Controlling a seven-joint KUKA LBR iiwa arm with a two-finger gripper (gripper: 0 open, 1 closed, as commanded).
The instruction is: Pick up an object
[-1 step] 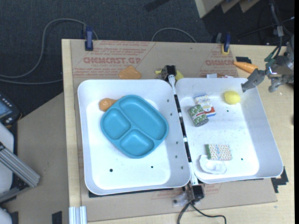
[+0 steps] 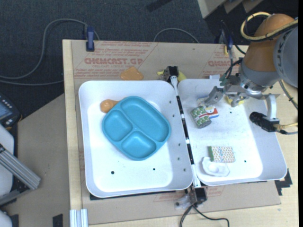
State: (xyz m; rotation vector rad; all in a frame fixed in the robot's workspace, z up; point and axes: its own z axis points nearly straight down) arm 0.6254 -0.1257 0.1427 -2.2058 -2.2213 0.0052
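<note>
two white bins (image 2: 94, 141) sit on the tabletop (image 2: 71, 126). left bin: one blue tray (image 2: 136, 126), one orange thing (image 2: 107, 105). right bin: one can (image 2: 202, 116), one patterned packet (image 2: 222, 153), one white lump (image 2: 215, 168). the end effector (image 2: 226, 94) hangs spread above the can, pinching nothing.

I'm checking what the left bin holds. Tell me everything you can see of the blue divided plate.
The blue divided plate is a light blue, plastic-looking tray with rounded corners and three compartments set apart by raised ridges. It lies flat, right way up and turned at an angle, in the left bin, toward the bin's far half. An orange object sits at its far left edge, partly hidden behind the rim.
</note>
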